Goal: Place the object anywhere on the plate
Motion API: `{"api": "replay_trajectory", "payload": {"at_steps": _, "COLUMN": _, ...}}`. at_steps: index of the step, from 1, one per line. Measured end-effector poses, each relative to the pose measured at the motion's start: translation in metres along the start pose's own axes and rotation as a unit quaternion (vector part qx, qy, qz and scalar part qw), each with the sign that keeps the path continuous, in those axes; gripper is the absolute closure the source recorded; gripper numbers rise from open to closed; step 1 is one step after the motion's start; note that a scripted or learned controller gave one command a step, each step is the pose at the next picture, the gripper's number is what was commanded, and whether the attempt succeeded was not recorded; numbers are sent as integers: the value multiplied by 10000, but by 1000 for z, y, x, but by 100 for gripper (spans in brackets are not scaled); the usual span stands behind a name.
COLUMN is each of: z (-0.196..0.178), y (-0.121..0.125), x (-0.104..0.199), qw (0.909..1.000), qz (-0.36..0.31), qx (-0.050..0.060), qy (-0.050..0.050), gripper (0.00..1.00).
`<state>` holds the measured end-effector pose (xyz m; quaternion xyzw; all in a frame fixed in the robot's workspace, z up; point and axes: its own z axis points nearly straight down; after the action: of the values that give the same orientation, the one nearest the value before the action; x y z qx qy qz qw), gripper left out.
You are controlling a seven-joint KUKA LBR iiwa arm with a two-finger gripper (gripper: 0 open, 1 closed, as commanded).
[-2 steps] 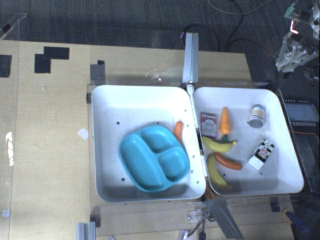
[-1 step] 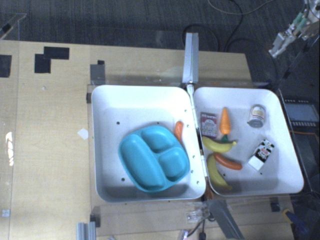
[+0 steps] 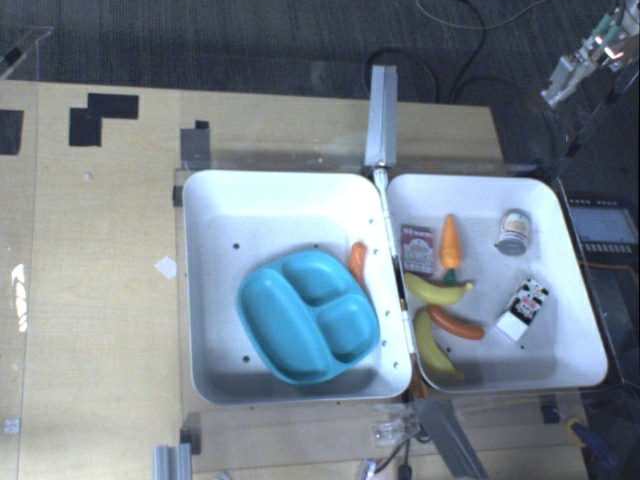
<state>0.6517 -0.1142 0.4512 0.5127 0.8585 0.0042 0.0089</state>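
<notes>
A light blue plate [image 3: 308,316] with three compartments lies tilted in the left bin [image 3: 215,268]. A small orange piece [image 3: 357,260] rests on the bin floor just off the plate's upper right rim, against the divider. Nothing lies on the plate. My gripper [image 3: 572,73] hangs high at the upper right corner, beyond the far edge of the right bin and far from every object.
The right bin [image 3: 575,298] holds a carrot [image 3: 450,240], a red and white packet [image 3: 417,249], a small can [image 3: 513,233], two bananas [image 3: 437,290], a red sausage [image 3: 457,324] and a black and white box [image 3: 525,310]. A metal post [image 3: 382,118] stands behind the divider.
</notes>
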Motion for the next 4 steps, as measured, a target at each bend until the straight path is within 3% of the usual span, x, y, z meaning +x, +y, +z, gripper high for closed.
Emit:
{"api": "replay_trajectory", "payload": {"at_steps": 2, "z": -26, "y": 3, "x": 0, "qw": 10000, "qz": -28, "qx": -77, "qy": -50, "gripper": 100}}
{"api": "replay_trajectory", "payload": {"at_steps": 3, "z": 14, "y": -24, "x": 16, "qw": 9955, "qz": -945, "qx": 48, "qy": 37, "gripper": 100}}
{"api": "replay_trajectory", "payload": {"at_steps": 4, "z": 1, "y": -22, "x": 16, "qw": 9954, "qz": -957, "qx": 11, "qy": 8, "gripper": 100}}
